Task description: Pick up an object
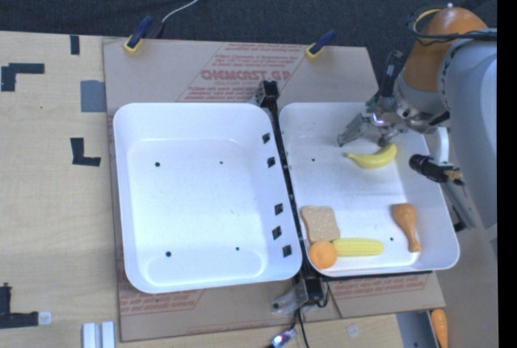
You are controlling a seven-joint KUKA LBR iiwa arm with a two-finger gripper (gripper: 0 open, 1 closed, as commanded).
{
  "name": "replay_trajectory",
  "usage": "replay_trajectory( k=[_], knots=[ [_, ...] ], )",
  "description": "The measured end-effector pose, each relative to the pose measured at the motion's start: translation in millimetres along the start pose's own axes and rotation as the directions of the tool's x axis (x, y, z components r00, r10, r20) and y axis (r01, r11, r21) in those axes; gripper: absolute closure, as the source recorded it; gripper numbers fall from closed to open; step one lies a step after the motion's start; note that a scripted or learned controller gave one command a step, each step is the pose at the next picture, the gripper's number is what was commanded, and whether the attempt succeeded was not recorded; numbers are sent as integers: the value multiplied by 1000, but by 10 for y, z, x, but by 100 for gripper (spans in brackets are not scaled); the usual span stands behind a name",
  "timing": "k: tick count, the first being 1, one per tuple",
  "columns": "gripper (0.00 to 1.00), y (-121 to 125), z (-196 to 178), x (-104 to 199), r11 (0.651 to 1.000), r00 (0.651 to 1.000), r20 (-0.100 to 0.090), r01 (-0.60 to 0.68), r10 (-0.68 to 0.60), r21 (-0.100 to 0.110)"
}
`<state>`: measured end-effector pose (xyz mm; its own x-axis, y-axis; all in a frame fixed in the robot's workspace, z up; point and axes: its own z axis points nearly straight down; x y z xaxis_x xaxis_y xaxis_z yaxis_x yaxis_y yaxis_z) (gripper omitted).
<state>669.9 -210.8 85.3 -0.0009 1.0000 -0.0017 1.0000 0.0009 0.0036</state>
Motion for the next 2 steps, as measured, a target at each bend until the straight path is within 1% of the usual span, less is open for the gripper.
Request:
replay_trajectory(
  k=[1, 2],
  knots=[
    [0, -8, 6, 831, 1000, 1000, -4, 7, -7, 4],
    [0, 17, -1932, 455, 1000, 1000, 4, -1, 1, -14]
  ],
)
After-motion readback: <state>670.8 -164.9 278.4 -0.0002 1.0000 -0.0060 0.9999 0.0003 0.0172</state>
